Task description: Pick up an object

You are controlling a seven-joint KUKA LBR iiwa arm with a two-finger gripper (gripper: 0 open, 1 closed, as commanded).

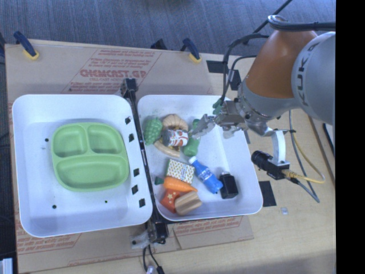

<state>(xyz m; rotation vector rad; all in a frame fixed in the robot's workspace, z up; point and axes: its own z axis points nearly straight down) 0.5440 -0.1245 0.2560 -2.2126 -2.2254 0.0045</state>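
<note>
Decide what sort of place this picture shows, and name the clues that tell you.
Probably a robotics lab bench set up for grasping trials. A grey and orange robot arm reaches over two white bins, one heaped with toy food; cardboard is clamped beneath, with loose cables nearby.

Green divided plate point(89, 155), blue bottle point(206, 176), white bins point(23, 153), orange carrot point(178, 184).
</note>
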